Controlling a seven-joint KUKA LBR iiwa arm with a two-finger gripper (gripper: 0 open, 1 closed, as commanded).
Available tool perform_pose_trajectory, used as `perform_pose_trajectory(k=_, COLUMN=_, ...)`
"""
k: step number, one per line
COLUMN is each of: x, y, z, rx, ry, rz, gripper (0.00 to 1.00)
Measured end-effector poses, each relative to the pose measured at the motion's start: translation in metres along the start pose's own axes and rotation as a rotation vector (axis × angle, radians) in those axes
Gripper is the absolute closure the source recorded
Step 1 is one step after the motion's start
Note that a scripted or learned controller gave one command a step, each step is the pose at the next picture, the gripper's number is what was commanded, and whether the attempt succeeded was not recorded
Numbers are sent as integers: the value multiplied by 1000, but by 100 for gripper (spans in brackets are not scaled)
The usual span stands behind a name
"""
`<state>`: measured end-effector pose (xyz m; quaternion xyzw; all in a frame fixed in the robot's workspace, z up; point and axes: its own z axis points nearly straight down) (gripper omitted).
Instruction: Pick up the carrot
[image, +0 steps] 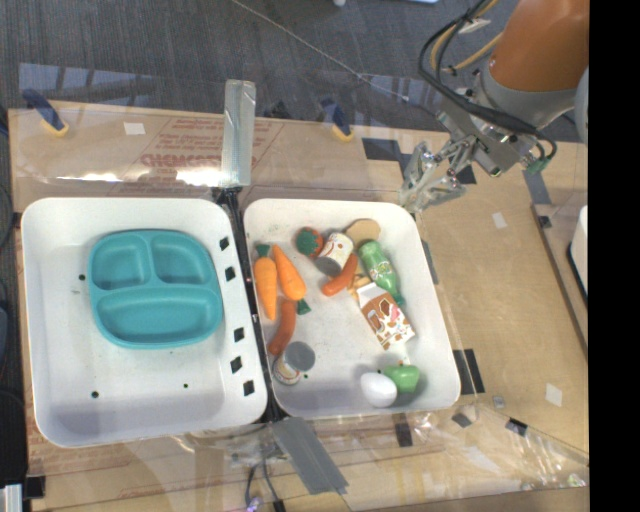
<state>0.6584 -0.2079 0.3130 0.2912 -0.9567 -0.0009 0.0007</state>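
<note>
Lowest in the frame, grey tape strips (310, 455) and crinkled clear film cover the front edge of the tabletop (500, 300). Just behind them sit two shallow white bins side by side. At the near end of the right bin (430, 300) lie a white egg-shaped piece (379, 388) touching a green piece (405, 377), and a small grey-topped can (294, 360) near the dividing wall. Farther in, a printed carton (385, 318) lies flat beside a green bottle (378, 264). The carrot (265, 285) lies lengthwise along the bin's left wall, touching a second orange carrot-like piece (290, 273); a darker orange piece (284, 326) lies just below them, and another (341, 275) rests near the bin's centre. The left bin (50, 330) holds a teal divided plate (155, 287). Beyond the right bin's far right corner, the tool (425, 185) hangs over the tabletop, outside the bin, well apart from the carrot; its fingers appear parted, with nothing between them.
</note>
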Motion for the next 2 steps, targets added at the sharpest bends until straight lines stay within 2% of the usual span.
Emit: perform_pose_trajectory(k=2, x=-4, y=0, z=-17, rx=-1, ry=0, rz=-7, gripper=100)
